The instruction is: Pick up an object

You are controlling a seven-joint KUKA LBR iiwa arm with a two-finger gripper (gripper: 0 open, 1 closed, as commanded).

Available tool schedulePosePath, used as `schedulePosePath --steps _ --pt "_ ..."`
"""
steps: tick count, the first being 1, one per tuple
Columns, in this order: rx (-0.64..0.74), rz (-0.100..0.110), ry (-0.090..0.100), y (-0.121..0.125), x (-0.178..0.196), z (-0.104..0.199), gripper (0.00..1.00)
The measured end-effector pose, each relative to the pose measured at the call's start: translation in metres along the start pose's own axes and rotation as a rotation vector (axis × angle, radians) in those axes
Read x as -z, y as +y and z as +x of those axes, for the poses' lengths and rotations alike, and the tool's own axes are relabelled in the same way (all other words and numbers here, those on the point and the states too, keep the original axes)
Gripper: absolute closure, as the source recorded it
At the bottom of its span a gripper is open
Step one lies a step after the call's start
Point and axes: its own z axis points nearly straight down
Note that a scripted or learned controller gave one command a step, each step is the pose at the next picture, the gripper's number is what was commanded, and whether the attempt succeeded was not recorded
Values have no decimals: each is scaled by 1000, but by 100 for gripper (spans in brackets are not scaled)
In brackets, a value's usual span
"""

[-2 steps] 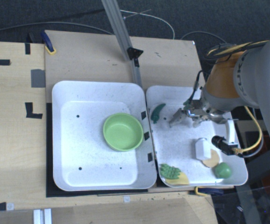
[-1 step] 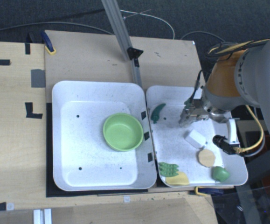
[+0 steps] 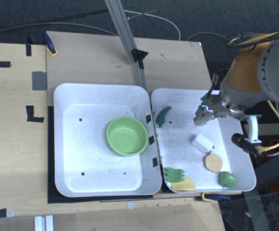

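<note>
My gripper (image 3: pixel 201 117) hangs over the right bin (image 3: pixel 178 97), near its upper right part, above a white block (image 3: pixel 203 143). Nothing shows between its fingers. Lower in that bin lie a tan round piece (image 3: pixel 213 163) and a green ball (image 3: pixel 228 179). A dark green pepper-shaped toy (image 3: pixel 162 115) rests near the bin's left wall. A light green leafy toy (image 3: pixel 174 174) and a yellow piece (image 3: pixel 185 184) sit at the bin's front left corner. The left bin (image 3: pixel 72 100) holds a green bowl (image 3: pixel 126 136).
A grey pole (image 3: pixel 122 23) slants down from the top to the divide between the bins. Cables (image 3: pixel 153 18) trail across the dark floor behind the bench. The arm's orange band (image 3: pixel 247 73) stands beyond the right bin's far right side.
</note>
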Motion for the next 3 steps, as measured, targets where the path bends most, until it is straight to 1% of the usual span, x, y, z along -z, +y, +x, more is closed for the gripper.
schedulePosePath --steps 1,2,3 --pt "3 -2 0 4 55 10 100" --pt "2 2 1 4 79 11 100" --pt "7 6 3 17 66 72 100"
